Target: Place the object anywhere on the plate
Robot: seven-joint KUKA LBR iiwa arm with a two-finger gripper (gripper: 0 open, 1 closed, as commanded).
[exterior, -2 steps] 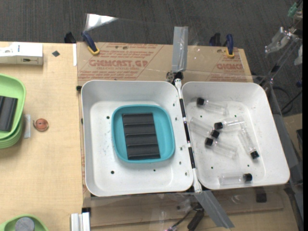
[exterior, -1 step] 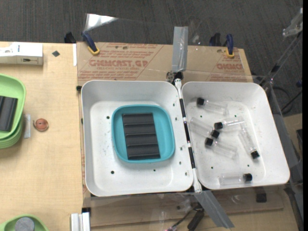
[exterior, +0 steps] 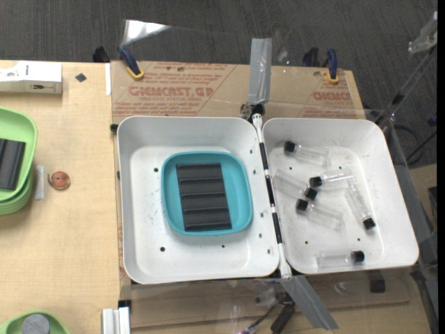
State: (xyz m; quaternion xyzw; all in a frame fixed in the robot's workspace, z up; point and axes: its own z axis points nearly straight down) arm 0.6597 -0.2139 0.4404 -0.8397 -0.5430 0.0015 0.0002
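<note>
Here, two shallow white bins sit side by side on the counter (exterior: 76, 256), and the coming move turns on the gap between them. The objects to be moved are clear plastic vials with black caps, scattered in the right bin (exterior: 393, 186), in the right half of the frame. One vial (exterior: 306, 153) lies toward the upper left of that bin, a small cluster of vials (exterior: 321, 190) crosses near the bin's middle, another vial (exterior: 360, 207) slants down to the right, and one more vial (exterior: 341, 259) rests along the lower edge. Their long axes point in different directions, so the grasp angle would depend on which is chosen. The teal plate (exterior: 240, 186), carrying a dark ribbed insert (exterior: 203, 197), sits at the centre of the left bin (exterior: 139, 186), left of all the vials and across the shared rims. Any carry would likely run leftward across the frame. Of the gripper's state nothing can be told from this frame: it cannot be judged open or closed, nor holding anything.
</note>
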